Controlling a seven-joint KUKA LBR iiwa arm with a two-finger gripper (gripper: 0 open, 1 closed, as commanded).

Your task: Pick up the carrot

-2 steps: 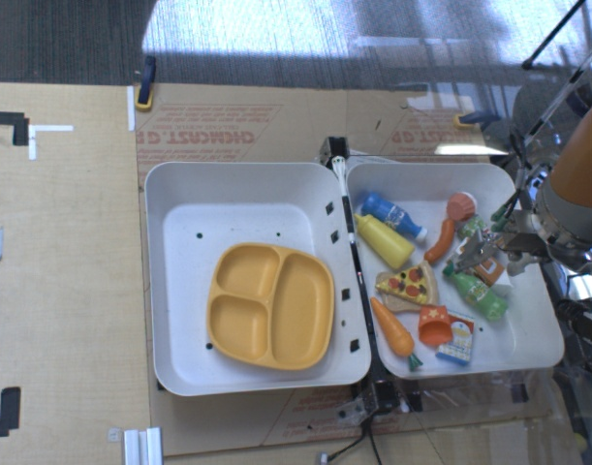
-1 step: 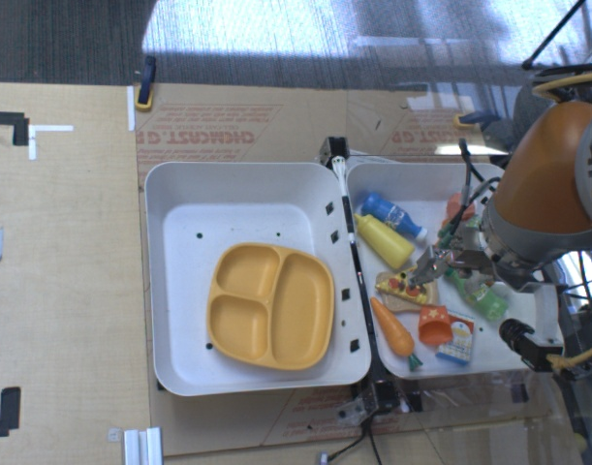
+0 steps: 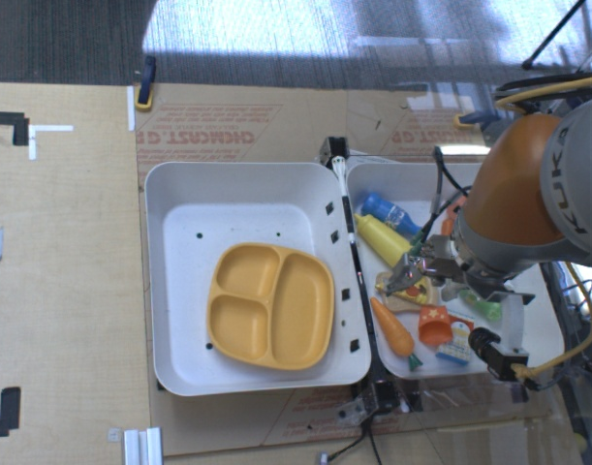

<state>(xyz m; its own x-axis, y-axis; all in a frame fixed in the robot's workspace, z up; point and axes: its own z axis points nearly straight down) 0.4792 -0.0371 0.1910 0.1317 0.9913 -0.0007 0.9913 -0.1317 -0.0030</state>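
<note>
The carrot (image 3: pixel 393 329) is orange with a small green top. It lies slanted along the left wall of the right bin (image 3: pixel 543 329), near its front, with the green end toward the front. My gripper (image 3: pixel 405 278) hangs over the middle of that bin, just above and to the right of the carrot's thick end. It sits over a tan toy (image 3: pixel 413 296). The carrot lies free on the bin floor, apart from the gripper.
A yellow bottle (image 3: pixel 382 237) and a blue bottle (image 3: pixel 389 210) lie behind the gripper. An orange cup (image 3: pixel 433 328), a blue-and-white item (image 3: pixel 454 350) and a green piece (image 3: pixel 483 307) crowd the carrot's right. A yellow divided plate (image 3: pixel 272 305) rests in the left bin (image 3: pixel 179 260).
</note>
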